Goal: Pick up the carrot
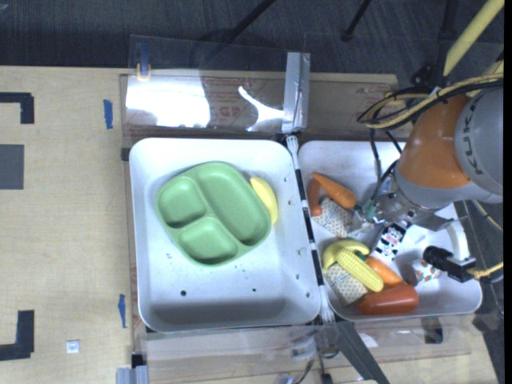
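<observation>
One target: carrot (pixel 334 190), lying in the right bin (pixel 468 298), upper-left part.
Long axis: slanting from upper left down to lower right.
Claw (pixel 382 224): just right of and slightly below the carrot's lower end.
Claw state: cannot tell.

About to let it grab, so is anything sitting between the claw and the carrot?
Nothing visible does. The carrot lies uncovered at the back left of the right bin, and the claw hangs just to its right, with bare bin floor between them.
</observation>
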